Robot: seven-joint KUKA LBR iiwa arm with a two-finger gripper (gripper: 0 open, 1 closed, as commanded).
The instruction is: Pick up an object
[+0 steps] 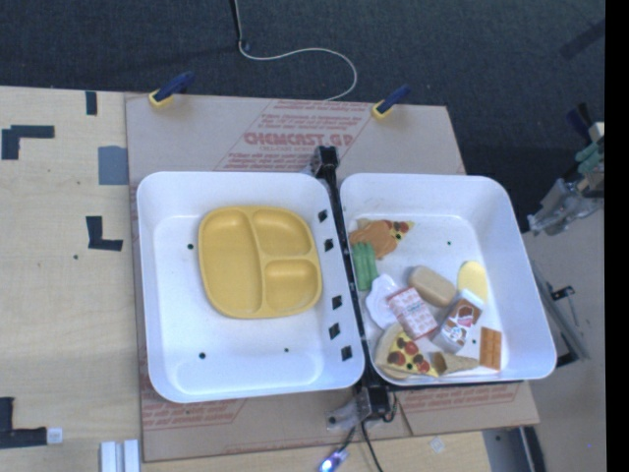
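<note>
The right bin point(491, 200) holds several toy foods. Among them are a pizza slice point(405, 354), a tan bread block point(432, 285), a yellow piece point(474, 281) and a green stick point(364, 264). There are also an orange-brown cookie shape point(381, 234), a white packet with a red label point(411, 311), a small printed can point(457, 327) and an orange wafer point(489, 348). My gripper point(568, 205) shows as a grey shape at the right edge. It is outside the right bin, level with the bin's far half, and touches none of the objects.
The left bin point(162, 264) holds a yellow divided plate point(260, 262). A black divider point(339, 264) runs between the bins. Both bins rest on cardboard point(285, 136) held by two clamps at the back. A thin cable point(295, 55) lies behind.
</note>
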